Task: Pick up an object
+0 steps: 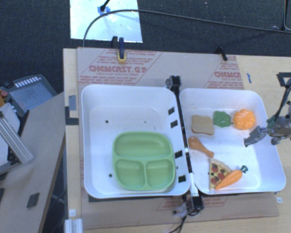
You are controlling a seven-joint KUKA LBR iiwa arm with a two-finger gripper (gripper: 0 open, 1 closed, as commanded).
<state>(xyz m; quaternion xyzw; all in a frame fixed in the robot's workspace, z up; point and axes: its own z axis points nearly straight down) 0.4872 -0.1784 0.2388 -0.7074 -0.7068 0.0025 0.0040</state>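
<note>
Nearest the camera, at the front of the right bin (276,178), lie a pizza slice (217,172) and a carrot (229,179), both below and to the left of the tool (254,137).

Far to the tool's left, in the left bin (94,130), sits a green divided tray (144,160). Closer, still on its left, a slice of bread (202,124) lies flat in the right bin, with a chicken drumstick (200,146) just below it. A green lettuce-like piece (222,119) rests up and left of the tool, and an orange pumpkin-like fruit (244,119) sits just above the tool, the closest thing to it.

The tool hangs over the right side of the right bin, near its right wall. Nothing shows between its tips, and I cannot tell whether they are spread or pressed together.

By my reading the task has barely begun: every item rests on the bin floor and nothing is lifted. Choosing a target, descending, closing and raising all remain.

The likeliest targets are the fruit, roundish with no clear long axis, and the carrot, whose long axis runs diagonally, leafy end up and right toward the tool, tip pointing down-left. The drumstick also lies diagonally, from upper left to lower right.
</note>
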